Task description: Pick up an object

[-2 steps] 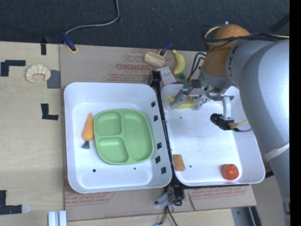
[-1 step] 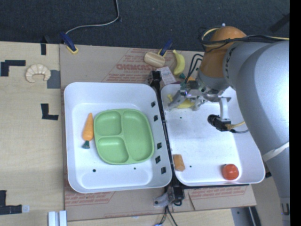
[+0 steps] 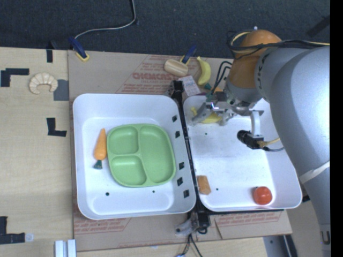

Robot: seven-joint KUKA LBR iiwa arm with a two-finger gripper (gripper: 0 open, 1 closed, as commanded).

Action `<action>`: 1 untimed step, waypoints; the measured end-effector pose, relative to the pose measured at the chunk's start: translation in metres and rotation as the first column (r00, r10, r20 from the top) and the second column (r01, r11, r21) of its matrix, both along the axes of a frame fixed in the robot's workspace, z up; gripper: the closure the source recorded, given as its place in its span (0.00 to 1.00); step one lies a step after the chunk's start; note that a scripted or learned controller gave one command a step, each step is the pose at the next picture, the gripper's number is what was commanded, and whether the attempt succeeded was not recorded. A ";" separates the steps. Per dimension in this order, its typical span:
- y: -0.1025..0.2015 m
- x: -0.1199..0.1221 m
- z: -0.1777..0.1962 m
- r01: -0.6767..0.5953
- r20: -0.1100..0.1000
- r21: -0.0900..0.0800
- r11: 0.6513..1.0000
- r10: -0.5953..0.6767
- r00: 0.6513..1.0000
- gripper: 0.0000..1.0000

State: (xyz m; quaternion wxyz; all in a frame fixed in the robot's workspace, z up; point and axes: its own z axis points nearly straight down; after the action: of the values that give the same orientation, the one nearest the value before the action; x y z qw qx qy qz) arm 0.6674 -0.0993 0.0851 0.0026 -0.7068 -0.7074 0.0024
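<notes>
My gripper [image 3: 210, 112] is low in the far left corner of the right bin [image 3: 241, 165], right over a small yellow object [image 3: 213, 120] that it partly hides. Whether it touches that object I cannot tell. A red tomato [image 3: 262, 195] lies near the bin's front right corner. A small orange-brown block [image 3: 203, 184] sits at its front left edge. In the left bin [image 3: 86, 116] there is a green divided plate [image 3: 142, 154], with an orange carrot [image 3: 100, 144] lying beside the plate's left side.
Behind the bins on the cardboard lie a banana [image 3: 203, 71], a bread roll [image 3: 176, 67] and a small box [image 3: 188, 84]. A croissant [image 3: 43, 83] rests on the bench at far left. The arm's grey body [image 3: 300, 106] covers the right side.
</notes>
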 end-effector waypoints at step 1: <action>0.003 0.000 0.000 0.002 0.001 -0.002 1.000 -0.002 1.000 0.00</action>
State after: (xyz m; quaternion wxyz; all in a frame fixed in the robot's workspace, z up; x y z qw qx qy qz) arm 0.6673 -0.0966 0.0851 0.0015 -0.7073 -0.7069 0.0028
